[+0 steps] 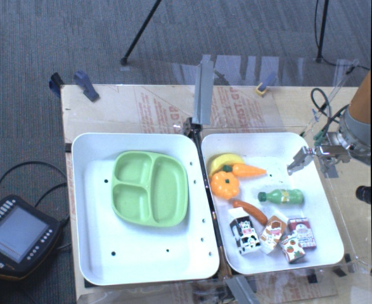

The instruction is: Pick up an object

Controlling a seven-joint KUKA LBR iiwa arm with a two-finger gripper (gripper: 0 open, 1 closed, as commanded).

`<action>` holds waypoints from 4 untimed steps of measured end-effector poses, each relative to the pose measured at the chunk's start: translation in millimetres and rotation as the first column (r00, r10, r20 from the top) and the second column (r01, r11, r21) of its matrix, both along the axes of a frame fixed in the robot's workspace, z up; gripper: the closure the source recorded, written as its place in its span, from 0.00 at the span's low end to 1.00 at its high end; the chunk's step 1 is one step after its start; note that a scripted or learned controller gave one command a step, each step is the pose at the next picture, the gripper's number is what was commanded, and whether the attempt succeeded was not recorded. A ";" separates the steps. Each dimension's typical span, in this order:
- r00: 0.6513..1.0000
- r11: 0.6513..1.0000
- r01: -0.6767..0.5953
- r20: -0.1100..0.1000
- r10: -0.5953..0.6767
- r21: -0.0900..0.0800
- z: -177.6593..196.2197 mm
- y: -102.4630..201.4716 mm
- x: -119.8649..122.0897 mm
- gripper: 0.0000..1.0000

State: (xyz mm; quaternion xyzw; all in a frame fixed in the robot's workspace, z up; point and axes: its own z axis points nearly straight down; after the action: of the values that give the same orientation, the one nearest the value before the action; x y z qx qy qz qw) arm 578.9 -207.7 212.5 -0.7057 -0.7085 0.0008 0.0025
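From my station I see the grey arm with its orange band (371,100) reaching in from the right, over the upper right edge of the right-hand shallow white bin (271,143). The two-finger gripper (314,158) hangs above that bin's right rim. One finger (298,161) points left and down over the bin; the other part sits to its right near the rim. I see a gap between them and nothing in it, so I read the claw as spread and carrying nothing.

All the loose objects lie in the right bin. Toward its upper left, a yellow plastic banana (225,161) touches an orange toy carrot (249,170), and just below them sits a round orange toy pumpkin (225,185). A small green bottle with a yellow label (282,197) lies on its side near the middle, below and left of the gripper and apart from it. A reddish-brown toy sausage (251,212) lies slanted beneath the pumpkin. Along the lower edge stand a black-and-white cow-print milk carton (244,234), a brown-and-white small carton (273,232), a dark red small box (302,232) and a carton with a red fruit picture (293,249), packed close together.

The left-hand shallow white bin (90,233) holds a pale green plastic plate with three compartments (151,189), lying flat toward its upper middle.

On the carpet at the lower left lies a grey handheld control pendant with a screen (16,233).
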 end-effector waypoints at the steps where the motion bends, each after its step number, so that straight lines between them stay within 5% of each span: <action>1: 0.960 0.960 0.281 0.001 -0.281 -0.003 23.0 -5.4 -2.4 0.00; 3: 0.985 0.985 0.174 -0.003 -0.174 0.001 -125.1 7.2 6.7 0.00; 4: 0.989 0.989 0.148 -0.001 -0.148 0.000 -126.9 17.3 -16.9 0.00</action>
State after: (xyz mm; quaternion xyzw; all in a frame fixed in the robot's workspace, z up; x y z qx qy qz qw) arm 562.0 -190.4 85.5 -0.7563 -0.6542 0.0011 0.0029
